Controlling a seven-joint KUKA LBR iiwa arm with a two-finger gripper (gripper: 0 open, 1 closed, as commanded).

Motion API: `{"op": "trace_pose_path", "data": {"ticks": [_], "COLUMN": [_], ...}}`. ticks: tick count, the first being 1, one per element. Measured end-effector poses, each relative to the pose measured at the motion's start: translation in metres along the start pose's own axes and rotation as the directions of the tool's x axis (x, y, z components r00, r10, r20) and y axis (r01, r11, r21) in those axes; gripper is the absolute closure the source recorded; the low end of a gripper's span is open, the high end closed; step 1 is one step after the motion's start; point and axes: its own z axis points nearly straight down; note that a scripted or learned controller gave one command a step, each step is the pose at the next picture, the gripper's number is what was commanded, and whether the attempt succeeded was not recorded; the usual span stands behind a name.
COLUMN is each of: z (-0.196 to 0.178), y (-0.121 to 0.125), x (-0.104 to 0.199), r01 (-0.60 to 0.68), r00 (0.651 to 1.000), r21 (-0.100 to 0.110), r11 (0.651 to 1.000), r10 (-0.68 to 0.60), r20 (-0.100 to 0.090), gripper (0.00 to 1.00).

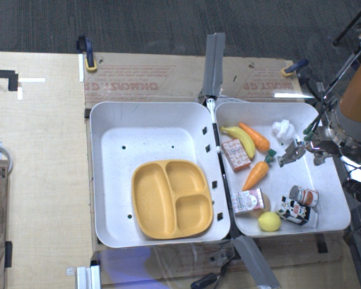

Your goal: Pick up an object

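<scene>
Claw (pixel 289 155) hovers over right bin (pixel 334 179), fingers slightly parted, holding nothing (carrot (pixel 256 174) lies just left of it). Yellow plate (pixel 171 198) sits in left bin (pixel 108 161).

Bins (pixel 102 161): 2. Yellow plate (pixel 171 198): 1. Carrots (pixel 255 174): 2. Banana (pixel 240 138): 1. Lemon (pixel 269 221): 1. Cartons (pixel 236 154): 2 (small, pinkish).
</scene>
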Motion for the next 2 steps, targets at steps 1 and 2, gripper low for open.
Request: {"op": "trace_pose_path", "data": {"ticks": [1, 2], "z": [0.116, 0.134], "y": [0.057, 0.097], "x": [0.006, 0.024], "r01": [0.116, 0.182], "r00": [0.993, 0.983], "r21": [-0.001, -0.011], "r11": [0.993, 0.983], "r10": [-0.116, -0.182], "r20": [0.000, 0.004], "gripper": [0.00, 0.00]}}
